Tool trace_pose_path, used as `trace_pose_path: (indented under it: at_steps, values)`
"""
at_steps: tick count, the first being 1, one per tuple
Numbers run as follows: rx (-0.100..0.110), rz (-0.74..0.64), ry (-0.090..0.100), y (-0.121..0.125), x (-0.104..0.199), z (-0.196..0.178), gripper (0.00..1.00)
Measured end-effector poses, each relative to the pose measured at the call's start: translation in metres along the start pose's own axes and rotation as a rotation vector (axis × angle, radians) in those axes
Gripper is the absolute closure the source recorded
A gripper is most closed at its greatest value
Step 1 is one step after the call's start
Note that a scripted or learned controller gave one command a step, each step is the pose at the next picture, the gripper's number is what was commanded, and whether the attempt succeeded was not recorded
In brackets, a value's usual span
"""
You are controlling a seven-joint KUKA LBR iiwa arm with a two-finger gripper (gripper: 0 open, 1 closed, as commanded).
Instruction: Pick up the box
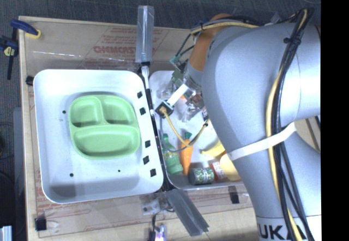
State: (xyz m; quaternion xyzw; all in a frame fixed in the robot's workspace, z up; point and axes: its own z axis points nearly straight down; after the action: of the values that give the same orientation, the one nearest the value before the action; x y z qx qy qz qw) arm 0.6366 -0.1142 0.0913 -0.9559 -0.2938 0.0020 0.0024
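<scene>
1. Noted grey arm reaching in from the right and covering most of the right bin; orange band visible above the wrist.
2. Located gripper low over the upper part of the right bin, close to the wall shared with the left bin. Cannot tell whether clenched or released: wrist hardware and cabling clutter that spot. Saw nothing clearly grasped.
3. Traced a thin yellow wire hanging from the gripper area down toward the bin contents.
4. Logged contents at the near end of the right bin: green bottle beside the dividing wall, carrot just right of it, dark can lying on its side at the bin's near edge, yellow item partly under the arm.
5. Spotted a small red-and-white item just right of the can, possibly the box; half hidden by the arm, so identity uncertain. Well apart from the gripper.
6. Recorded green divided tray lying flat in the middle of the left bin.
</scene>
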Motion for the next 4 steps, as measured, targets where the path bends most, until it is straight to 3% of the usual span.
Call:
trace_pose_path:
  at_steps: [1, 2, 3, 4]
  values:
    - [-0.001, 0.075, 0.001, 0.014, 0.006, -0.001, 0.0]
    - [-0.002, 0.167, 0.002, 0.051, -0.024, -0.001, 0.0]
    - [0.009, 0.378, 0.007, 0.079, -0.035, -0.001, 0.0]
    - [0.011, 0.369, 0.001, 0.078, -0.035, -0.011, 1.0]
